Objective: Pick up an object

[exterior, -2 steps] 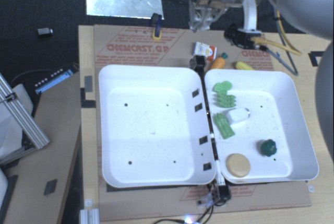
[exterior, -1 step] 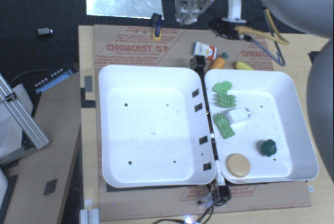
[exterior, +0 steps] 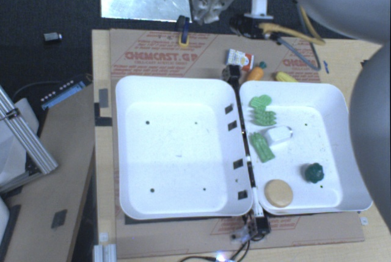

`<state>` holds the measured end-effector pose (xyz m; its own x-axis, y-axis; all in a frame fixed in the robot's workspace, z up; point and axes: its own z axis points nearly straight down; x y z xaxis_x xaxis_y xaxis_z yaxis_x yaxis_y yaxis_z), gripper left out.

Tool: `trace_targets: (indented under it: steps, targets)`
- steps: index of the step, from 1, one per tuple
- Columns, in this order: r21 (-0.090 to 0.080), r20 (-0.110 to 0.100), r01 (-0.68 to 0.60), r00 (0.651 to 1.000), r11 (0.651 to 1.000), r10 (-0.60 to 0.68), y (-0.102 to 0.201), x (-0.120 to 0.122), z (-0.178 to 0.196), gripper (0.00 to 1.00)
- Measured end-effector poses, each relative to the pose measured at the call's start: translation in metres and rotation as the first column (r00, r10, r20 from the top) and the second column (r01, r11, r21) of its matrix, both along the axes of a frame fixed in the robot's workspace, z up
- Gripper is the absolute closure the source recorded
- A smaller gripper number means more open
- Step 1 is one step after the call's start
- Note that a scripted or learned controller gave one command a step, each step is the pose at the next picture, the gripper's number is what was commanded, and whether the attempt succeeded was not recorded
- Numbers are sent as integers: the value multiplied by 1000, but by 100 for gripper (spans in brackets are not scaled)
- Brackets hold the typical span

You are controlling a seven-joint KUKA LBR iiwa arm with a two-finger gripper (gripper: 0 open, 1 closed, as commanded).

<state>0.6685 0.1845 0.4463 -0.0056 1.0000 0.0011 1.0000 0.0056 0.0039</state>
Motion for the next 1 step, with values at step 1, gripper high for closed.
trace_targets:
  steps: [1]
  targets:
    - [1,-1,-1,1000,1000,1,37,0,3,100]
